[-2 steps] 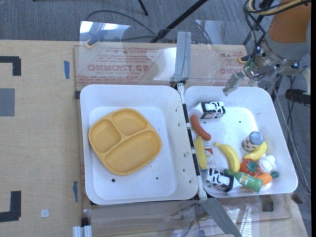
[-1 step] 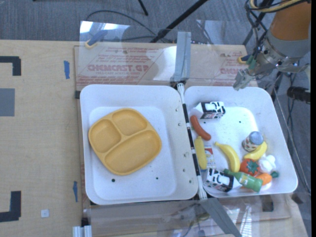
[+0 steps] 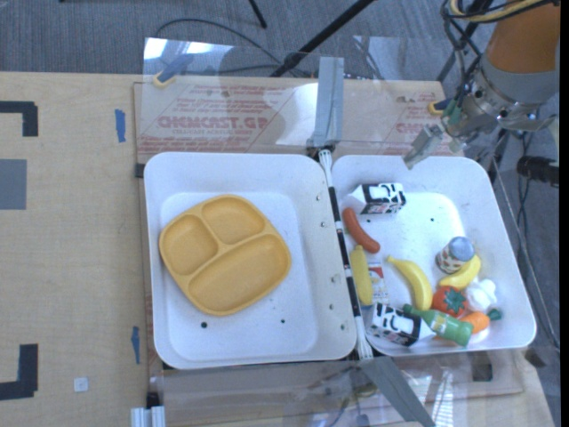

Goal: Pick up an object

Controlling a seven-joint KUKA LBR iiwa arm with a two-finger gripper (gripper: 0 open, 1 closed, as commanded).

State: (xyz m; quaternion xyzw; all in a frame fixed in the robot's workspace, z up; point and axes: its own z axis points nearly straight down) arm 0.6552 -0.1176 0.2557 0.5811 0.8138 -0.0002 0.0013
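My gripper (image 3: 423, 147) hangs above the back rim of the right bin (image 3: 427, 217), away from the toys. Nothing shows in its grasp. The bin holds a black-and-white carton (image 3: 382, 197), a red sausage (image 3: 360, 229), a yellow stick-shaped piece (image 3: 361, 275) by the divider and a banana (image 3: 412, 279). Along the front lie a second black-and-white carton (image 3: 394, 322), a green bottle (image 3: 450, 328) and an orange toy (image 3: 452, 300). A round grey-topped toy (image 3: 457, 254) sits at the right with a white piece (image 3: 483, 293) below it.
A yellow divided plate (image 3: 225, 253) lies in the left bin (image 3: 178, 178). A grey post (image 3: 329, 100) rises behind the joint between the bins. Clear plastic sheeting (image 3: 222, 118) lies behind both bins. Cables (image 3: 467, 25) trail near the arm at top right.
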